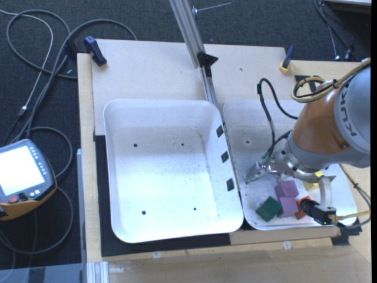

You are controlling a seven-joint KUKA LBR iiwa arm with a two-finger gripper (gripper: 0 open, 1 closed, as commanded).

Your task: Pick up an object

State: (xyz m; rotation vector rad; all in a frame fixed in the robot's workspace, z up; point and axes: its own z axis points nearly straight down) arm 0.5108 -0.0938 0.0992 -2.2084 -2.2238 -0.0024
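Two white bins (pixel 159 122) sit on a pale board (pixel 147 69) over dark carpet (pixel 41 69); hand (pixel 259 171) state unclear

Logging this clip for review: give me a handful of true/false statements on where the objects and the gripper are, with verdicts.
1. The green block lies in the right bin. True.
2. The purple blocks lie in the left bin. False: they sit in the right bin, just right of the green block.
3. The gripper is over the right bin. True.
4. The gripper holds the green block. False: that block lies on the bin floor, below the gripper in the view.
5. A blue clamp sits at the bench's far left corner. True.
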